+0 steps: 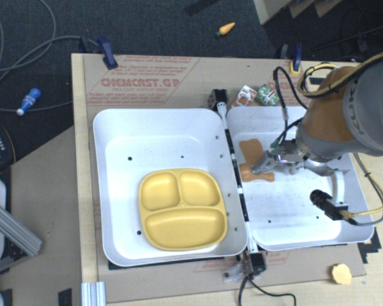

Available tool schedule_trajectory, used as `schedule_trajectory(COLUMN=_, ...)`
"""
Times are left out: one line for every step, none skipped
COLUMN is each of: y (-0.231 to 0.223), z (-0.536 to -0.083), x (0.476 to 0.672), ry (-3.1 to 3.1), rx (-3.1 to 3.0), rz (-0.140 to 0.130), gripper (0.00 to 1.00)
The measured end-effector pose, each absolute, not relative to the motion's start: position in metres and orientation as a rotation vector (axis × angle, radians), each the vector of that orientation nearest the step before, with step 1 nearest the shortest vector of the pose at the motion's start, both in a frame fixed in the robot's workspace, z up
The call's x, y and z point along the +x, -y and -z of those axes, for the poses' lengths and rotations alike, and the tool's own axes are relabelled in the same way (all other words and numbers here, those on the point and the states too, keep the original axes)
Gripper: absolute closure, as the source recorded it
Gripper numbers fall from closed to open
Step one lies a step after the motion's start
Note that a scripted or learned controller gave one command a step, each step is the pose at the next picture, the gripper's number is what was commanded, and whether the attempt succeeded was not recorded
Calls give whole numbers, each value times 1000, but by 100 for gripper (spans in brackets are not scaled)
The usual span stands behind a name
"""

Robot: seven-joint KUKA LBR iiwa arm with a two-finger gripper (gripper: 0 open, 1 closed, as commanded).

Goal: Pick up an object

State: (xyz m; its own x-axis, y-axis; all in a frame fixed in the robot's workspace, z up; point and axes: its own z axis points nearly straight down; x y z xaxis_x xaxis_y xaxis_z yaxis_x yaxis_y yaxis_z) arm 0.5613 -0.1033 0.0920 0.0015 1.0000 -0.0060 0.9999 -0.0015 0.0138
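Dark carpet rings the bench; two white bins sit side by side. Gripper (268,164) hangs low in the right bin (293,228), beside a flat brown piece (250,150) at its 11 o'clock; finger spread cannot be told. Risk: flat piece slips, bin divider crowds it. Open floor toward 5 o'clock. Yellow tray (182,209) left.

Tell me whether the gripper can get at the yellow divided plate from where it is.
Probably yes. The yellow divided plate lies uncovered in the left bin, nothing on it; the gripper is over the right bin.
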Motion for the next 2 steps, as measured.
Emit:
schedule_trajectory(y=106, z=-86, x=651, ry=-2219, rx=2210, rz=-8, gripper=0)
schedule_trajectory(y=95, z=-85, x=625, ry=-2223, rx=2225, rz=3, gripper=0)
